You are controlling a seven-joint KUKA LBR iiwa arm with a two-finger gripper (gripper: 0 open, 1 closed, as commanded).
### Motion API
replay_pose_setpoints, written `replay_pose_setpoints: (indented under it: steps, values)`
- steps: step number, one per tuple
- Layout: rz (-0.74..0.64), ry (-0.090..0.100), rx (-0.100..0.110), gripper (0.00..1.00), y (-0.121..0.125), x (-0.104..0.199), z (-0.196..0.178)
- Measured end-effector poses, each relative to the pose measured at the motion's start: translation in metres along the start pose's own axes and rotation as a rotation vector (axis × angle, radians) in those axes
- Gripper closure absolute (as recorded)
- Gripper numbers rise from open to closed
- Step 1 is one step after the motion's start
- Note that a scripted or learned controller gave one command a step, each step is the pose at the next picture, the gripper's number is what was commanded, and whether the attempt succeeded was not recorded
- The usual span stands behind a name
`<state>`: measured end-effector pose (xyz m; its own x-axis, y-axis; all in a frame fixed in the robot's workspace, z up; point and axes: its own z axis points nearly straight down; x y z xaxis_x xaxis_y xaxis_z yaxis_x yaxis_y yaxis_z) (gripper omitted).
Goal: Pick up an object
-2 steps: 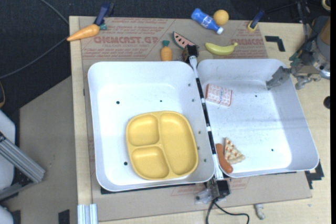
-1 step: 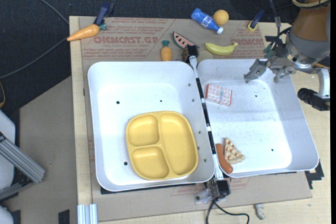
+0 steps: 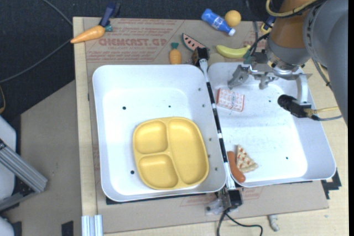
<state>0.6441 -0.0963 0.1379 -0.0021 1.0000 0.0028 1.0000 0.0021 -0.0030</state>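
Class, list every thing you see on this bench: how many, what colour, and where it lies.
Bins: two, white, side by side.
Divided plate: one, yellow, left bin.
Packet: one, white and red, right bin, far left part.
Pizza slice: one, orange-yellow, right bin, near left corner.
Hot dog: one, red-orange, beside the pizza slice.
Banana: one, yellow, behind right bin.
Bottle: one, blue, far edge.
Orange ball: one, by the bottle.
Watermelon slice: one, red.
Carrot: one, orange, far left corner.
Gripper: one, grey, above right bin's far end.
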Motion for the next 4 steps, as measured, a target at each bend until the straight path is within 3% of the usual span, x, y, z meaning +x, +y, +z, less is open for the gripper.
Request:
replay_pose_setpoints:
  steps: [1, 2, 3, 4]
  values:
    - [0.002, -0.002, -0.008, 0.00, -0.032, -0.031, 0.049]
    - [0.002, -0.006, -0.013, 0.00, -0.023, 0.003, 0.049]
    - [0.001, -0.004, -0.011, 0.00, 0.025, -0.012, 0.049]
    - [0.002, -0.005, -0.013, 0.00, 0.004, 0.003, 0.048]
